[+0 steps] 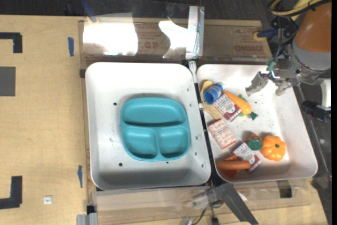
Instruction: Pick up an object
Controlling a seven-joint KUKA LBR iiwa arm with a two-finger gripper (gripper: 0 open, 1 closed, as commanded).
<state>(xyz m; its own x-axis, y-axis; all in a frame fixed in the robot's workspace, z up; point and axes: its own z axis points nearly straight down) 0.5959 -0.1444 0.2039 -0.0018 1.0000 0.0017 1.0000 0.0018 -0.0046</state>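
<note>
Here, metal pincer [268, 83] splayed, grasping nothing, over glossy white bin [295, 113]; rounded orange pumpkin [273, 148].

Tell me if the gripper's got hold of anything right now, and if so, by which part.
Nothing is held. The gripper is open above bare floor near the back of the right bin, apart from the toys there.

1. We see a teal tray [154, 126] with three compartments in the left bin [100, 87].
2. We see a clear panel [142, 31] standing behind that bin, on the bench [37, 113].
</note>
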